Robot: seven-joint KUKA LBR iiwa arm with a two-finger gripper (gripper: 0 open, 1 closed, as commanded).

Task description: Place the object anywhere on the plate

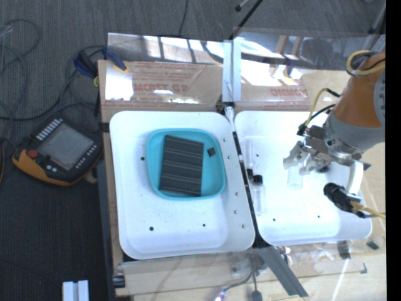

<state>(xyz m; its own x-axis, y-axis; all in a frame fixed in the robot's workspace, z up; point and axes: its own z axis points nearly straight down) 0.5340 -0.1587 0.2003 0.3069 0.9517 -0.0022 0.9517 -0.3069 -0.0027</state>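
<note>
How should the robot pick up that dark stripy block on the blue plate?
The dark striped block lies flat on the blue plate, long side running up the view. Best guess: come straight down from above and pinch across its two long edges, near the middle. Its narrower width probably suits the gripper better.

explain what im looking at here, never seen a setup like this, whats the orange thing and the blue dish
One camera looks down at a slant on a bench with two shallow white bins. The orange and grey thing on the right is a robot arm; its gripper hangs over the right bin. I cannot tell whether it holds anything. In the left bin sits a blue plate with a dark ribbed slab lying on it, plus a small dark piece beside the slab. The handheld controller on the floor at left likely belongs to the robot.
</note>
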